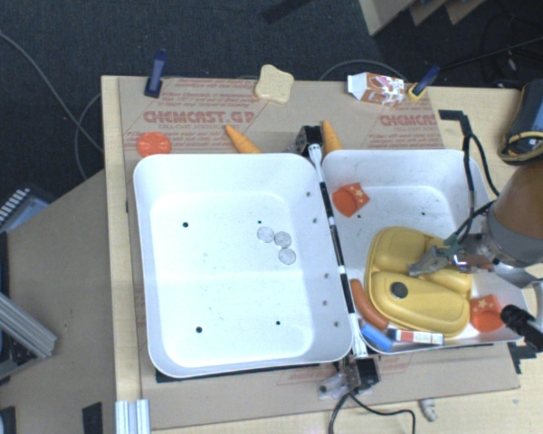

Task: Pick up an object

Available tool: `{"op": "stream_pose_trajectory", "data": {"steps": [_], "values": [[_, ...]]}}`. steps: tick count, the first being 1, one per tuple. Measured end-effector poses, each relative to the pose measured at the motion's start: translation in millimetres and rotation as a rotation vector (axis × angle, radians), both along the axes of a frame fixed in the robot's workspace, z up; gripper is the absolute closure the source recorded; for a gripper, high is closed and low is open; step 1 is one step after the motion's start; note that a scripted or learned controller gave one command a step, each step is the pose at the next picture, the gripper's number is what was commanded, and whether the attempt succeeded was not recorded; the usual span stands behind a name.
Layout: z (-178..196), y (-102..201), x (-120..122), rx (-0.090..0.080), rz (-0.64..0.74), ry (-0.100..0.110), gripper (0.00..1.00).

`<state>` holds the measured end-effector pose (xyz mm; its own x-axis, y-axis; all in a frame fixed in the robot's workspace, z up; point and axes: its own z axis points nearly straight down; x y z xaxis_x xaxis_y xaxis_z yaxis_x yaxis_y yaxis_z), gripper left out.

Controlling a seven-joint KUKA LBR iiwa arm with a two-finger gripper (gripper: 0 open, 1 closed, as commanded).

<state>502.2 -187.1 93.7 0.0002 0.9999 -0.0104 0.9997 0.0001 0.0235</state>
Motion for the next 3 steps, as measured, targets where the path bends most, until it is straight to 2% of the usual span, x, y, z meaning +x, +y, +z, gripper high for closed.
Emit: {"op": "stream_pose_trajectory", "data": {"steps": [1, 2, 3], "values": [[101, 64, 27, 0.010, 0.002, 0.020, 0.00], [30, 87, 38, 0.011, 0.001, 0.026, 0.00], [-1, 90, 39, -0.001, -0.004, 0.006, 0.00]]}}
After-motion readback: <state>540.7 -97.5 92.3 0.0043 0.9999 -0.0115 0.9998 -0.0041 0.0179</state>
